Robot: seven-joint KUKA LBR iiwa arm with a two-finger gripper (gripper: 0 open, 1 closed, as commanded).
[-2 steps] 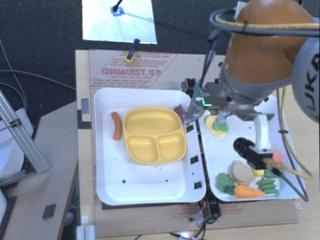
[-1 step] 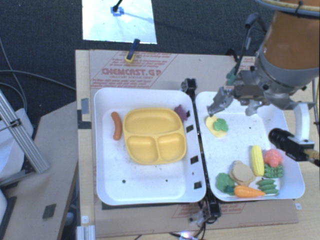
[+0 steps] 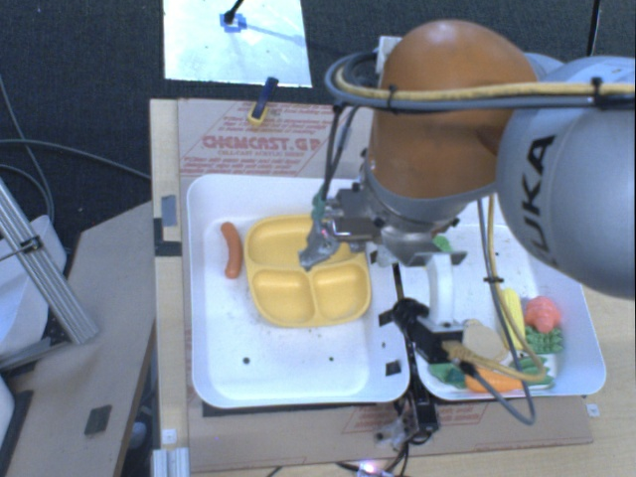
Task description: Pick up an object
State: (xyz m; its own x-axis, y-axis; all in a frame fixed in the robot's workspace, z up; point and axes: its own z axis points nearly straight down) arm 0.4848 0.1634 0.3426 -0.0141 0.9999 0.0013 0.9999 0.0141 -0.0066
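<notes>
The tool (image 3: pixel 320 246) is being held over the yellow tray (image 3: pixel 298 286), seemingly for a grasp; its state cannot be told.

Two white bins (image 3: pixel 214 366), one yellow divided plate (image 3: pixel 298 286), one toy sausage (image 3: pixel 232 249), one toy carrot (image 3: pixel 494 378)

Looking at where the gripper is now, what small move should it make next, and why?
Probably a short move left toward the orange sausage-shaped toy. The gripper hangs over the yellow divided plastic plate in the left white bin, and nothing shows between its fingers. The sausage lies apart from the plate, on the bin floor, so it looks the nearest small thing to grasp.
</notes>
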